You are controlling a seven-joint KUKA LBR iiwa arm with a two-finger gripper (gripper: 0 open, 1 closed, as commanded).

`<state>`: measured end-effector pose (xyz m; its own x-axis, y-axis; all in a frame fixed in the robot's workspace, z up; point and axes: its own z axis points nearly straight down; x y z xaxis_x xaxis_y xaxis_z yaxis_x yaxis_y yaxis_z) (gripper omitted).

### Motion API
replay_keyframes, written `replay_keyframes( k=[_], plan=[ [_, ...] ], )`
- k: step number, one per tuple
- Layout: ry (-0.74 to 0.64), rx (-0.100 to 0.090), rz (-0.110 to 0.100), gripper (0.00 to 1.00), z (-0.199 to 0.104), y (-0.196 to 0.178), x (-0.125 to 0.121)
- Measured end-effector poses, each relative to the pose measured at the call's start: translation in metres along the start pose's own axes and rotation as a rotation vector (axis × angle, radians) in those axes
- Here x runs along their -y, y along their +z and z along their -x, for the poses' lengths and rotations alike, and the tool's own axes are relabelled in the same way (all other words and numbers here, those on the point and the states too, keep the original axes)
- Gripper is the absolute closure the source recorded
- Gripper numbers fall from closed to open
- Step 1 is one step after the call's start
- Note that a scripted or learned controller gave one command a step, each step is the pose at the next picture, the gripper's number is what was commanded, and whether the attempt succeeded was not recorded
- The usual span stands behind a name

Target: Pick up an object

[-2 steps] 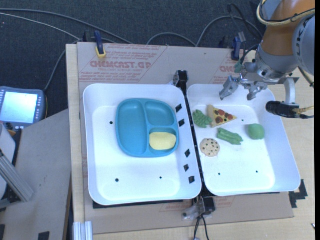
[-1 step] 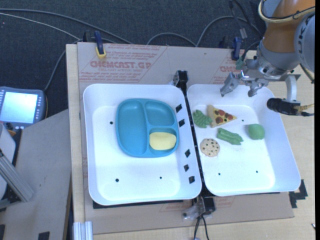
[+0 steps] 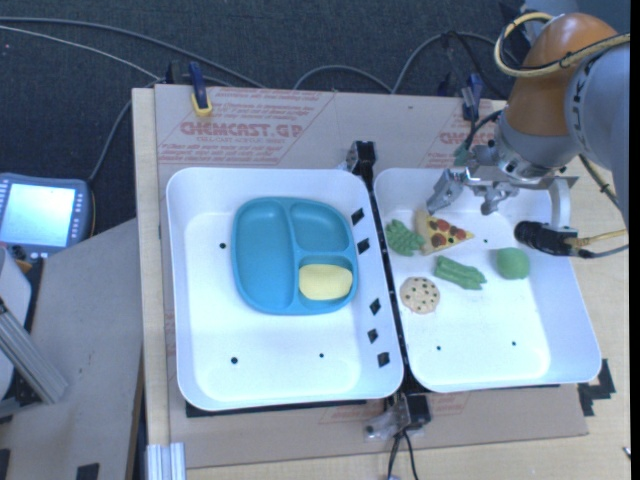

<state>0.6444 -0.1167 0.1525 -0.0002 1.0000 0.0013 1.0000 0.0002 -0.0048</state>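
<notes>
- The pizza-slice toy (image 3: 443, 233) lay in the upper part of the right bin (image 3: 560, 368), just below and beside the jaws, which hung over the bin's far end. The jaws stood spread apart with nothing between them.
- A leafy green toy (image 3: 404, 238) sat just left of the slice, close to the bin's left wall. That left little room on that side.
- A green pod (image 3: 459, 273) lay tilted just below the slice, and a cookie (image 3: 419, 294) with dark chips lay lower and to the left, apart from both.
- A round green piece (image 3: 513, 262) sat alone towards the right, with bare floor around it.
- The near half of the right bin was open white floor, well away from all the toys.
- The grey arm (image 3: 560, 78) with its orange band came in over the bin's far right corner.
- In the left bin (image 3: 270, 373), a blue divided plate (image 3: 270, 258) held a yellow piece (image 3: 325, 281) in its lower right compartment. Bare floor lay around the plate on every side.
- The two bins touched along their inner rims, with black tabs down the seam and a black clip (image 3: 362, 156) at its far end.
- Red lettering on the brown board topping the table (image 3: 150, 268) read "CHEMCAST". More red print by the right bin was partly hidden.
- Two blue clamps (image 3: 200, 96) (image 3: 470, 100) gripped the far edge of the table.
- A handheld screen unit (image 3: 42, 213) lay off the table's left side, and black cables (image 3: 300, 73) ran over the dark floor beyond.
</notes>
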Motion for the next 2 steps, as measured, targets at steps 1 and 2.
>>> replay_keyframes(
  k=[1,2],
  plan=[
    [-0.001,0.0,0.0,0.0,-0.005,0.043,0.003],
    [-0.001,0.002,0.005,0.0,-0.006,0.066,0.001]
  ],
)
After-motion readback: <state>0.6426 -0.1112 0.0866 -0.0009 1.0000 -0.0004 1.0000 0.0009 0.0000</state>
